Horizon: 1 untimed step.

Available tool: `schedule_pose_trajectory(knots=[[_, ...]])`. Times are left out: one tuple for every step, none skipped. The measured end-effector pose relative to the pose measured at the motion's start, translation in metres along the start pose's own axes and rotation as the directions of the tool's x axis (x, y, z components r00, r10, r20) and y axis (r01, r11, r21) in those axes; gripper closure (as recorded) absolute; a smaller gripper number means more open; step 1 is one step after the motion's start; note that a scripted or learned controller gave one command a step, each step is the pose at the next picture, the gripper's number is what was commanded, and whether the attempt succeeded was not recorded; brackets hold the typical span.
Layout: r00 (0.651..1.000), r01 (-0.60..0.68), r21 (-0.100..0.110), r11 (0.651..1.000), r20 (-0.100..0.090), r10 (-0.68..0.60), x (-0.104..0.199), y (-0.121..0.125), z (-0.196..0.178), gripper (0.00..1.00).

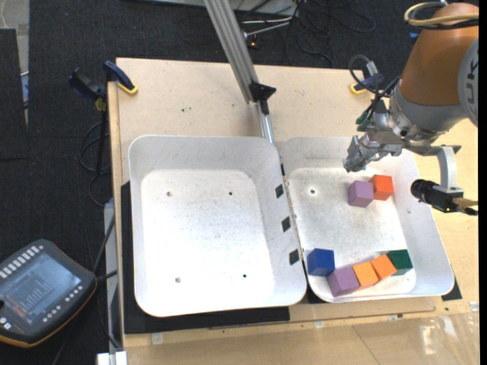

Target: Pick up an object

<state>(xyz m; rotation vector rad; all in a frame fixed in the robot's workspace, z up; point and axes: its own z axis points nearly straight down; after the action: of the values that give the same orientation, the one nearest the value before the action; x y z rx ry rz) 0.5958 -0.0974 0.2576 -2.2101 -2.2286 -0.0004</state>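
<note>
Gripper above the right bin's blocks

Grey-and-orange KUKA arm (437, 67) reaches in from the right side of the camera view, its two-finger metal gripper (358, 160) hanging over the far part of the right shallow white plastic bin (426, 238). Whether that gripper is spread or closed cannot be told from this angle, and nothing is visibly caught in it.

Just beside and below the gripper lie a small purple foam cube (360, 194) and a small orange cube (383, 186), the two touching each other on the bin floor. Along the near edge of the same bin sits a second group: a blue cube (320, 261) at the left, then a row of three running up to the right, a purple block (343, 280), an orange block (366, 272) and a green block (399, 261), each pressed against its neighbour.

The left shallow white bin (148, 226) lies beside the right one on the pale wooden bench (190, 97). A slanted aluminium camera pole (232, 40) crosses the bench top toward the seam between the bins. A grey handheld teach pendant (38, 287) rests on the dark floor at the lower left, and a black device on a bracket (435, 194) sticks out at the right bin's edge.
</note>
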Motion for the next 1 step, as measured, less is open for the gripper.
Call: schedule_pose_trajectory(knots=[[1.000,-0.001,-0.001,1.000,0.001,0.001,0.0441,-0.0036,0.0043,1.00]])
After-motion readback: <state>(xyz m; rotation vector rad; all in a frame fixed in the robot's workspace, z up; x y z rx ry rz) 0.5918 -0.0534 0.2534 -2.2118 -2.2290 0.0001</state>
